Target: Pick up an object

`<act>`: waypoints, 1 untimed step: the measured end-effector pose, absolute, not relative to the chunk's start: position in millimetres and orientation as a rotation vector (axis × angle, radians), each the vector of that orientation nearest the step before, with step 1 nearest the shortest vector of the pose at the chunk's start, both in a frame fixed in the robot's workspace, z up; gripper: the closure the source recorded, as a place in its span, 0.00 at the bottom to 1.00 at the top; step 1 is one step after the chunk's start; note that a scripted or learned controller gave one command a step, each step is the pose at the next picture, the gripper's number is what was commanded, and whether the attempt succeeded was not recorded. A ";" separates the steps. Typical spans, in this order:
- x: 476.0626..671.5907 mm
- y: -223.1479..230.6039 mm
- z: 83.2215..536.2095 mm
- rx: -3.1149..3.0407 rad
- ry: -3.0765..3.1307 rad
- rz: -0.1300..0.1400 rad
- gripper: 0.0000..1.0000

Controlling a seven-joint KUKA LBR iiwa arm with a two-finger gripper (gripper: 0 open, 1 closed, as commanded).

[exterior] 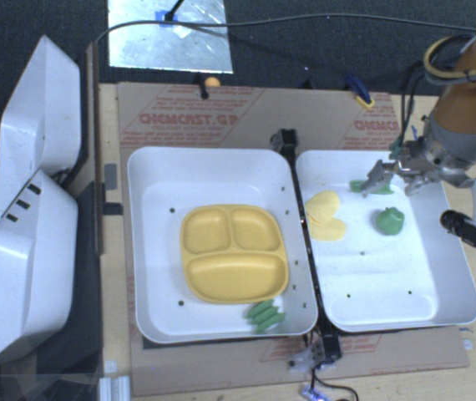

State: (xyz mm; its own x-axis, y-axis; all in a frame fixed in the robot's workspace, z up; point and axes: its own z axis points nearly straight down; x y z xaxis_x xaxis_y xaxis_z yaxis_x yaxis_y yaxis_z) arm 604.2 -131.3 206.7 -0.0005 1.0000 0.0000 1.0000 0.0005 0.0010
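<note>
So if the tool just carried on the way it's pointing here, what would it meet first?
Probably the small green piece at the tip of the tool, near the back of the right bin. The tool points toward the view's left and down; depth is unclear, so it may hit the bin floor instead.

The grey KUKA arm with its orange band [472, 61] enters from the right side of the view, at the upper right corner. The orange segment sits highest, with the grey wrist section below it, angled downward and to the left. Dark cables loop along the upper part of the arm. The two-finger metal gripper [392, 176] extends from the wrist toward the left, held low. Its fingers [377, 178] appear spread apart, with nothing seen between them.
</note>
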 end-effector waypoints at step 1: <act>601.0 -180.1 170.8 2.226 2.218 -0.001 0.00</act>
